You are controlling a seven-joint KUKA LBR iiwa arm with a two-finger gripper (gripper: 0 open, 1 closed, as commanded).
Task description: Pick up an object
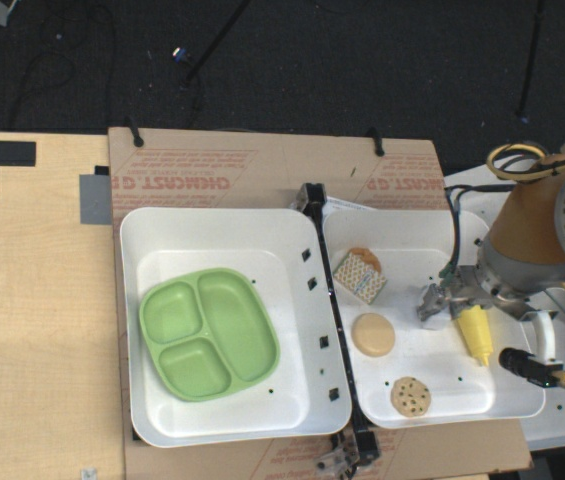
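Note:
My gripper [440,302] hangs low over the right side of the right bin [432,408], reaching in from the right. Just right of it and slightly nearer lies a yellow elongated object [476,334], close to the gripper; I cannot tell if they touch. A round tan bun [373,335] sits left of the gripper, mid-bin. A checkered waffle-like packet [359,274] lies at the bin's far left. A chocolate-chip cookie [411,397] rests near the front wall.
The left bin [162,230] holds a green divided plate [208,334]. A black divider [328,318] runs between the bins. Cardboard [262,173] lies under and behind both bins, and a wooden bench top [32,318] spreads to the left.

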